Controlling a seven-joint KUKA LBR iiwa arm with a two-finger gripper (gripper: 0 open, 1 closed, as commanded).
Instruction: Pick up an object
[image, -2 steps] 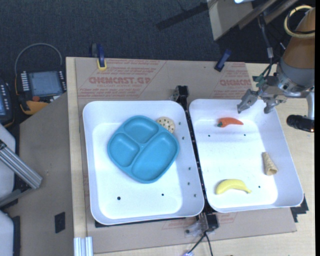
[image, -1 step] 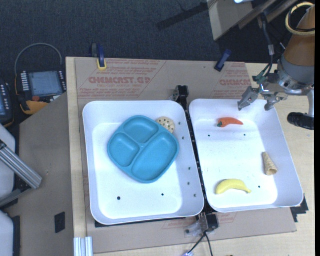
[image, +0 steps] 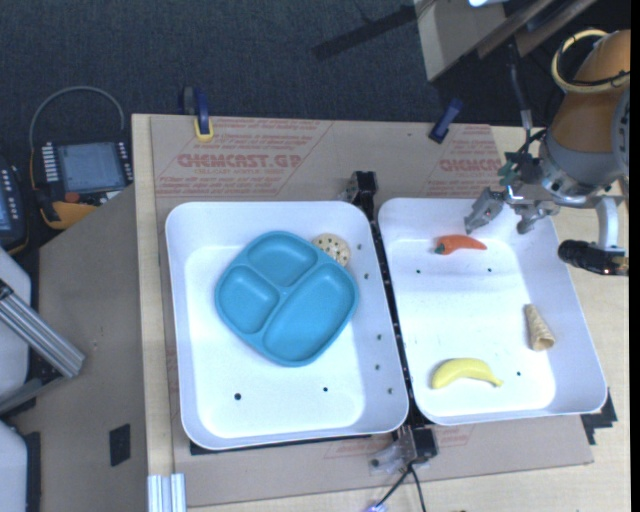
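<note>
Carrot (image: 461, 244) beneath hand (image: 484, 213); banana (image: 464, 374), cone (image: 539, 327) apart.

The one camera is sitting fixed above the bench (image: 300, 140), looking down at a slant and taking in both bins whole. It is standing well back from the gripper (image: 500, 212), which is reaching in at the upper right over the right bin's (image: 560, 390) far rim. The left bin (image: 200, 400) is lying to the gripper's left.

Arm (image: 590, 110) reaching from right, tool (image: 487, 212) lowered
</note>
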